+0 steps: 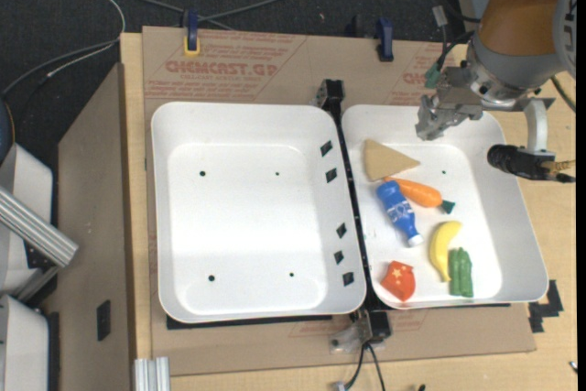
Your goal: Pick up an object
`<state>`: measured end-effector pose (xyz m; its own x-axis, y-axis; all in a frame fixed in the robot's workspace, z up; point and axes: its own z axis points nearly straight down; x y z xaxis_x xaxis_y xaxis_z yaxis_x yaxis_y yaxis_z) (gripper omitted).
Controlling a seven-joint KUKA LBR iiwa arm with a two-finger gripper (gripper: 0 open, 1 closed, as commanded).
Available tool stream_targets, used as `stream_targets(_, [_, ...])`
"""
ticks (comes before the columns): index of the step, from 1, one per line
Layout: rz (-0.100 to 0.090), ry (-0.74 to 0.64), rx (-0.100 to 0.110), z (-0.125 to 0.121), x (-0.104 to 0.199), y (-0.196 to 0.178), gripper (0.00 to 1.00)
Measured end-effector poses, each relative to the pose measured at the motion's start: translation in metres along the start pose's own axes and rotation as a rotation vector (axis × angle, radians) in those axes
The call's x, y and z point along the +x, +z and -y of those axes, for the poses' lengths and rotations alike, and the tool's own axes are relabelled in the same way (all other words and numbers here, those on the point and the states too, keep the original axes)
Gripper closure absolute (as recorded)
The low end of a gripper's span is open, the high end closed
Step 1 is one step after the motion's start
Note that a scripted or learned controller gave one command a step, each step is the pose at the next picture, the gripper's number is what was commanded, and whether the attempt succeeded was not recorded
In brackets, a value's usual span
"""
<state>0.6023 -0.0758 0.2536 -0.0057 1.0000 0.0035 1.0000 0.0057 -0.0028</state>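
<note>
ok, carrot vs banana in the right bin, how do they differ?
The carrot is orange with a green tip; the banana is yellow. The carrot lies roughly across the bin, the banana more along it, curved. The carrot touches the blue bottle; the banana lies against the green item. Both lie flat in the right bin, away from the tool.

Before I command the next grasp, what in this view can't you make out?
- End effector: finger state unreadable, too small and seen from above over the right bin.
- Arm above the orange band: cut off by the top and right edges.
- Green object: too small to identify, packed against the banana.
- Red object: its lower side merges with the bin rim.
</note>
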Motion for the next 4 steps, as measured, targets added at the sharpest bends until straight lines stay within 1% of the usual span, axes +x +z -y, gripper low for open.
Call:
stream_targets(1, [0.001,0.001,0.003,0.029,0.048,0.017,1.00])
stream_targets(2, [0.001,0.002,0.002,0.054,0.083,0.019,1.00])
stream_targets(3, [0.001,0.001,0.002,0.089,0.128,0.014,1.00])
stream_targets(4, [0.001,0.001,0.003,0.118,0.164,0.021,1.00])
